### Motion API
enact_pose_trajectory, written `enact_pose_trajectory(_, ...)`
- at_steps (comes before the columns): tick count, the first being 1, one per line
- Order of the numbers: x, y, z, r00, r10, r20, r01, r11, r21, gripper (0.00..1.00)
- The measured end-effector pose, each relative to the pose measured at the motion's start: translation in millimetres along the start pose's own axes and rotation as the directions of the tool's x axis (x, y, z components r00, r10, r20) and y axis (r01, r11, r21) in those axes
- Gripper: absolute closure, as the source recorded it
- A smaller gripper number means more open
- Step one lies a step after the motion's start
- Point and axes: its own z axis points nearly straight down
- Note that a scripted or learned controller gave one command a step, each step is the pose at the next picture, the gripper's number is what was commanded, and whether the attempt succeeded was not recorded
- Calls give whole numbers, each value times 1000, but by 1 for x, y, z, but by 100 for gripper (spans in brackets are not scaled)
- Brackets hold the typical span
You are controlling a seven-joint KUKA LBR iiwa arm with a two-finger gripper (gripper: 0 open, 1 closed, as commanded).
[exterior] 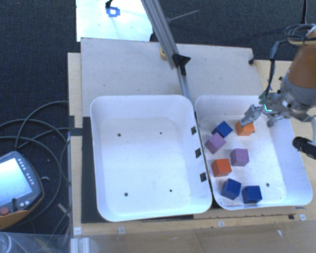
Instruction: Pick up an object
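The right bin [289, 194] holds several small blocks. An orange block [245, 129] lies near its back, and next to it is a blue block [221, 129]. Further forward are two purple blocks [215, 142] [239, 156], another orange block [221, 167], and two blue blocks [231, 188] [251, 194] near the front wall. My gripper [260, 122] hangs over the back of this bin with its two fingers spread apart. The left fingertip [247, 118] is right above the back orange block. Nothing sits between the fingers.
The left bin [102, 141] adjoins the right bin along a shared rim. A slanted metal pole [163, 30] crosses the back of the bench. The arm's grey and orange wrist [305, 73] overhangs the right bin's back right corner. A teach pendant [10, 188] and cables lie on the floor at left.
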Motion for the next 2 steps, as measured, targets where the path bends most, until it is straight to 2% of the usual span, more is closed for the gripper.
enact_pose_trajectory(1,0,1,-2,1000,0,1,0,1000,-3,0)
enact_pose_trajectory(2,7,0,58,1000,1,0,-1,1000,1,0)
